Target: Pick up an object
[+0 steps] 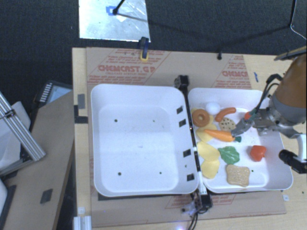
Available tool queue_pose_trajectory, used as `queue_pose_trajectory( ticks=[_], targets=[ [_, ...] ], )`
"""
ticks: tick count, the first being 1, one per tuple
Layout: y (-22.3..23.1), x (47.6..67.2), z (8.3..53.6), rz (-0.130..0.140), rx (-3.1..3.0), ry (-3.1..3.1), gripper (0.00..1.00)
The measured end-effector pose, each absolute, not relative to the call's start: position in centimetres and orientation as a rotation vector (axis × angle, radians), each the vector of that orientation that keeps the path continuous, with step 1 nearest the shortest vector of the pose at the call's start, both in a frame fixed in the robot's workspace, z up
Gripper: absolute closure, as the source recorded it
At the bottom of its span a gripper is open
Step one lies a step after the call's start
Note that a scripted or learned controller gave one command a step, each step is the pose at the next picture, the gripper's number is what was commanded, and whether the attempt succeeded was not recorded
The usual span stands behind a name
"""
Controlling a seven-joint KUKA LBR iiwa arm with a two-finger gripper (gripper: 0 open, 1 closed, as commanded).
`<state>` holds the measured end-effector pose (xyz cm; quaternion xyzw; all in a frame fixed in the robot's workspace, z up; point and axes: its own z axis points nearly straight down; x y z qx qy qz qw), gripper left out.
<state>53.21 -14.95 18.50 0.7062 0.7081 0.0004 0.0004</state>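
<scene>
The right bin (273, 176) holds toy food: a doughnut (200, 117), a white egg (212, 107), a sausage (225, 113), a round cookie (226, 124), a carrot (219, 134), yellow pieces (208, 152), a green leaf (230, 154), a red tomato-like piece (258, 152) and a bread slice (238, 175). My gripper (240, 128) reaches in from the right, low over the bin, its tips just right of the cookie and above the carrot's green end. Nothing shows between its fingers.
The left bin (139, 138) sits beside the right one, joined by a black clamp strip (189, 138). Both rest on a cardboard sheet (124, 66). A metal plate (112, 13) lies beyond the bench, and a metal frame (19, 133) stands at the left.
</scene>
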Motion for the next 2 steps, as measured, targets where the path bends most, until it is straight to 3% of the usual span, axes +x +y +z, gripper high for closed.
queue_pose_trajectory(
  ticks=[1, 2],
  targets=[
    [-12.9, 58.5, 8.4, 0.011, 2.213, 2.229, 0.00],
    [-10.2, 63.1, 8.7, 0.008, 2.208, 2.225, 0.00]
  ],
)
